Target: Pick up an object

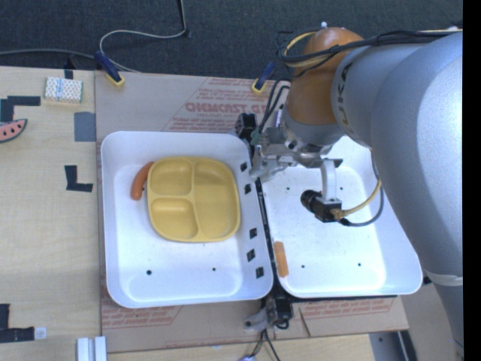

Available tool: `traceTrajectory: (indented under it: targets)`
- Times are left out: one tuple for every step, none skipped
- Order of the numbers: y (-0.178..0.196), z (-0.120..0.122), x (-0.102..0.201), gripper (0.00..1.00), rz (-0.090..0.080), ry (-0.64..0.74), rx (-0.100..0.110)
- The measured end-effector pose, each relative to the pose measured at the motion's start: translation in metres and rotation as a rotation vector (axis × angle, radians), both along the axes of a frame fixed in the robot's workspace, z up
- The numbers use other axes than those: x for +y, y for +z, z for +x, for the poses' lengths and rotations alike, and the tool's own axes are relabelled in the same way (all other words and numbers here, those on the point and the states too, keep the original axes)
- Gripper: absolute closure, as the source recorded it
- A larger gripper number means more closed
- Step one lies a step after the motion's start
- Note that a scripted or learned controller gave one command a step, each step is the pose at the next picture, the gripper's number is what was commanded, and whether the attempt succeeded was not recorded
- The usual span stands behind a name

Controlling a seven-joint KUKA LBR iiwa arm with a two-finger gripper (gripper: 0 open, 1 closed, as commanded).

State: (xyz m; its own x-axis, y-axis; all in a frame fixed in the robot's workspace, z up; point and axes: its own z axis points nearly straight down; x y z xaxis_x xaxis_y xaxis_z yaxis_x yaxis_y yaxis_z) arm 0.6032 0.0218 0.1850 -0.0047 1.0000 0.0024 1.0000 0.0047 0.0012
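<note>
Over the bench (pixel 45 224), the gripper (pixel 261 162) hangs right of the yellow plate (pixel 194 199) — nothing looks picked yet, grip unclear.

The scene is taken in by a single fixed camera set above the bench (pixel 45 232) and is looked down upon at a slant. Both white bins are framed whole near the middle, the left bin (pixel 180 277) and the right bin (pixel 331 258) side by side. The bench's far edge and a strip of dark ground (pixel 75 6) are caught along the top. The arm (pixel 406 111) is seen large at the right, near the lens.
</note>
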Motion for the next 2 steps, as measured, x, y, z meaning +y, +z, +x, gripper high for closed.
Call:
traceTrajectory:
  targets:
    - [0.0106,-0.0098,-0.0896,1.00,-0.004,-0.005,0.002]
    - [0.0105,-0.0098,-0.0892,0.00,-0.004,-0.005,0.002]
